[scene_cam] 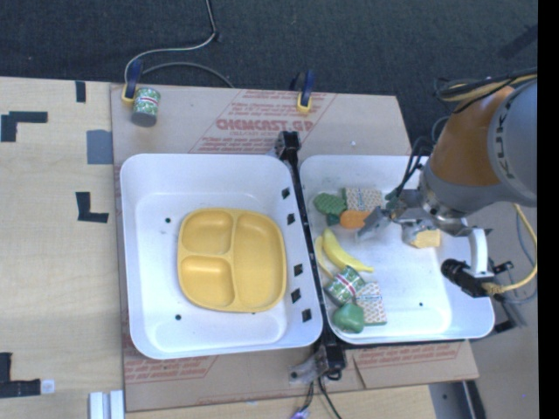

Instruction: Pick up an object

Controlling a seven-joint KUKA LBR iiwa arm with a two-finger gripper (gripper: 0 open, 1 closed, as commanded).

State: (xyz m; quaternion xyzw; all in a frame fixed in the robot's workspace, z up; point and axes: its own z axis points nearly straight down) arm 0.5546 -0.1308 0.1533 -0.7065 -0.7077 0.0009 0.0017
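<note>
Green toy [348,317] and wrapped packet [370,305] sit at right bin's [463,326] near edge. Gripper [377,223] hangs mid-bin, jaws parted, gripping nothing. Orange piece [353,219] lies just left of its tips, banana [339,254] left and nearer, long axis near-far.

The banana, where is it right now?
In the camera view the banana lies in the right bin, close to its left wall, below the orange piece and above the small can.
</note>
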